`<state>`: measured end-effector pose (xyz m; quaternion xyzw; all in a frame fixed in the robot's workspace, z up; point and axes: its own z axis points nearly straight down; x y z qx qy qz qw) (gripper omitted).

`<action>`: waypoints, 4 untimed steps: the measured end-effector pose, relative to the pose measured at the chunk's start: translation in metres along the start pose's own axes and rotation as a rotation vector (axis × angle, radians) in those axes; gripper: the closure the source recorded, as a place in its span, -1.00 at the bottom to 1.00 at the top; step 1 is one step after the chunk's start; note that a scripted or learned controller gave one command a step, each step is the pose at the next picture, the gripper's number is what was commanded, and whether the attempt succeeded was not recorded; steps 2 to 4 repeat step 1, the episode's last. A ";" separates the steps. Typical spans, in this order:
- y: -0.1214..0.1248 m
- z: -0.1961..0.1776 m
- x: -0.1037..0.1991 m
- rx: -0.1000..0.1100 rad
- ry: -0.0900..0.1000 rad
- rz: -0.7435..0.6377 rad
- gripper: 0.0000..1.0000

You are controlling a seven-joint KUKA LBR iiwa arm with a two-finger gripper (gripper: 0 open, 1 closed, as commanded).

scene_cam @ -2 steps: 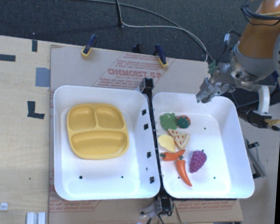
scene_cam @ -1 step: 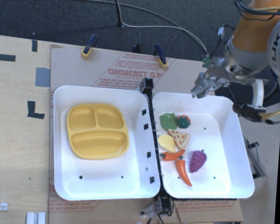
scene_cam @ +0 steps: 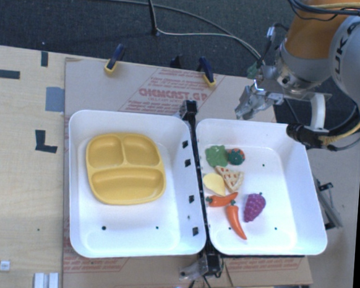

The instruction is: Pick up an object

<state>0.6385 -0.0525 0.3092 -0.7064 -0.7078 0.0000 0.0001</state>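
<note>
A yellow divided plate lies in the left bin. Toy foods, including a purple grape bunch, cluster at the right bin's left side. Above its far edge hangs the pincer, seemingly empty; its spread is unclear.

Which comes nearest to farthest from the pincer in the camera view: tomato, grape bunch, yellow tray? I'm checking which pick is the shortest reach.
From the pincer, above the right bin's far rim:
1. Tomato, at the far end of the right bin's food pile.
2. Grape bunch, farther toward the right bin's near side.
3. Yellow tray, across the divider in the left bin.
</note>
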 end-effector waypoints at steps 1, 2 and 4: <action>0.012 -0.009 0.024 -0.001 0.000 0.000 1.00; 0.012 -0.009 0.024 -0.001 0.000 0.000 1.00; 0.012 -0.009 0.024 -0.001 0.000 0.000 1.00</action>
